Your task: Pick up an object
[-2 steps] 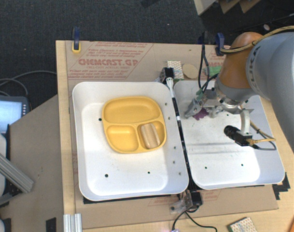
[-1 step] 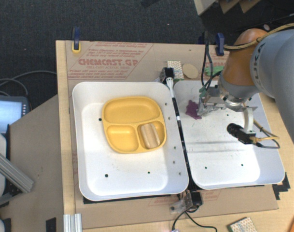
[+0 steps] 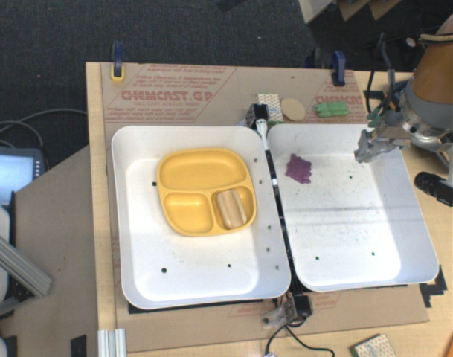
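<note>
A small purple object [image 3: 299, 169] lies in the right bin [image 3: 375, 266], near its far left corner. In the left bin [image 3: 137, 266] sits a yellow divided plate [image 3: 204, 171], and a tan roll-shaped piece [image 3: 230, 207] rests in its lower right compartment. My gripper [image 3: 367, 149] hangs over the far right part of the right bin, well to the right of the purple object. Nothing shows between its fingers.
On the cardboard behind the bins lie a tan disc [image 3: 292, 109], a green piece [image 3: 332, 110] and a small patterned tag [image 3: 268, 100]. Two blue clamps [image 3: 338, 67] hold the board's far edge. A black divider [image 3: 274, 199] runs between the bins.
</note>
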Controlling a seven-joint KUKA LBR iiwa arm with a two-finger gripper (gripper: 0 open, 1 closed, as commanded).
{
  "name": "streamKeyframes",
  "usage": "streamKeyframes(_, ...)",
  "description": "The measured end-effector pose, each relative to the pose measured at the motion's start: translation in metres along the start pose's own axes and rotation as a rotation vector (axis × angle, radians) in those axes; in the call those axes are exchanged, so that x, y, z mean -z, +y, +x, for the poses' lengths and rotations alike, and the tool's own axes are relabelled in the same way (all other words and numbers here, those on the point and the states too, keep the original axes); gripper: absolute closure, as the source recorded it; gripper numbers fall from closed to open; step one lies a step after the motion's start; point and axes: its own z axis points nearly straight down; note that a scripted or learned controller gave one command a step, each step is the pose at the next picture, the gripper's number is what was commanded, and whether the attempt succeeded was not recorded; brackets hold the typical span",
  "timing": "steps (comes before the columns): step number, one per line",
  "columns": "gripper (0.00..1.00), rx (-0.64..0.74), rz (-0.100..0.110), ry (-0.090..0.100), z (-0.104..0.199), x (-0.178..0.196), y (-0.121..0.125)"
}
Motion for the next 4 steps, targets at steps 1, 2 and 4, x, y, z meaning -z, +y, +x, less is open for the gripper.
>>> streamKeyframes(1, 1.0, 0.012, 0.004, 0.007, 0.067, 0.039, 0.009)
streamKeyframes(2, 1.0, 0.002, 0.027, 0.007, 0.025, -0.13, 0.039)
streamKeyframes(4, 0.0, 0.004, 0.014, 0.007, 0.001, -0.127, -0.008)
